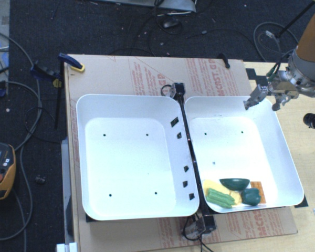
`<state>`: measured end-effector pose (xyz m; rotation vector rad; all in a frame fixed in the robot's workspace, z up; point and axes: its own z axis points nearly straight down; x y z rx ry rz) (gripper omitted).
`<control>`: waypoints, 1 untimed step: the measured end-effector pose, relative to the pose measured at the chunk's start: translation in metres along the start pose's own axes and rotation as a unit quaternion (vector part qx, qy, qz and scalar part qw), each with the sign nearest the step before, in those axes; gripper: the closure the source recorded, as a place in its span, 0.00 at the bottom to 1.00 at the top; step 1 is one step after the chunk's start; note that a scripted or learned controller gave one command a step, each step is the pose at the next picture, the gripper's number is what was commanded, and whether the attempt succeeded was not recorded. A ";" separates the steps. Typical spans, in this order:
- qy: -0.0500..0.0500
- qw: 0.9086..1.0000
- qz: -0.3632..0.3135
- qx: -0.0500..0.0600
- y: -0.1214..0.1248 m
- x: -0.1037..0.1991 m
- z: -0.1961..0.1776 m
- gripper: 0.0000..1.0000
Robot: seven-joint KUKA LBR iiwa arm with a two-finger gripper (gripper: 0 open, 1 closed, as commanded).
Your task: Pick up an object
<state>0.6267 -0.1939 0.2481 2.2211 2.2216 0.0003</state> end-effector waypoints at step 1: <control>0.002 1.000 -0.006 0.002 0.043 0.143 0.063 0.00</control>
